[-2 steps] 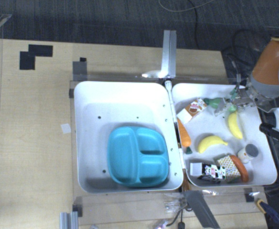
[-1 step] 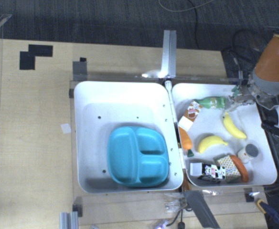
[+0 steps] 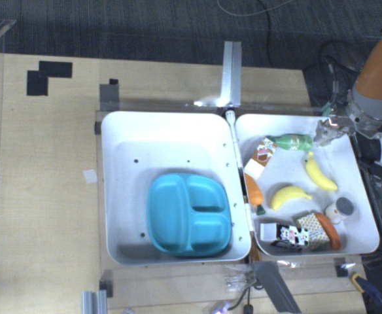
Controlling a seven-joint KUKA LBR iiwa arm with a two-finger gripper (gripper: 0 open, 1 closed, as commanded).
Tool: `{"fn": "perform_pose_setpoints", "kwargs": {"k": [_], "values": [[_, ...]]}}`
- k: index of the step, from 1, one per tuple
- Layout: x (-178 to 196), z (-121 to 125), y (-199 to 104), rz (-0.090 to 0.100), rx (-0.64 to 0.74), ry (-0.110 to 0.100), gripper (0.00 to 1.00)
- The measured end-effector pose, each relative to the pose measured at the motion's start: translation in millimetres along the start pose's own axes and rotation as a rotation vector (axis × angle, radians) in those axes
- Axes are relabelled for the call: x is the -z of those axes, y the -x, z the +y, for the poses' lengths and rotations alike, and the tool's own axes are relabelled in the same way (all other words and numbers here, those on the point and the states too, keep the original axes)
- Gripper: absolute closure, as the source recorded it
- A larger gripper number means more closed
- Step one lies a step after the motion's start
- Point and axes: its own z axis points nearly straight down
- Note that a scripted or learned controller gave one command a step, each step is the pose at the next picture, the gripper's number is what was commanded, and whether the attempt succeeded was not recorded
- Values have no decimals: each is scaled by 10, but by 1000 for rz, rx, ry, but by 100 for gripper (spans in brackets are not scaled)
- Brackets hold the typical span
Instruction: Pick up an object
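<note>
While the left bin carries a single blue divided plate lying flat toward its near side, the right bin holds the pickable clutter: a carrot against the dividing wall, a green bottle on its side, two bananas mid-bin, and small packages crowded along the near edge. Farthest right, the gripper hangs over the far corner, just beside the bottle's cap end, with nothing visibly between its tips; whether they are spread, I cannot tell. The bottle or upper banana looks likeliest to be targeted.
</note>
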Motion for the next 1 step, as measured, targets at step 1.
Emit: {"fn": "perform_pose_setpoints", "kwargs": {"k": [1], "values": [[-1, 0, -1, 0, 1, 0, 0]]}}
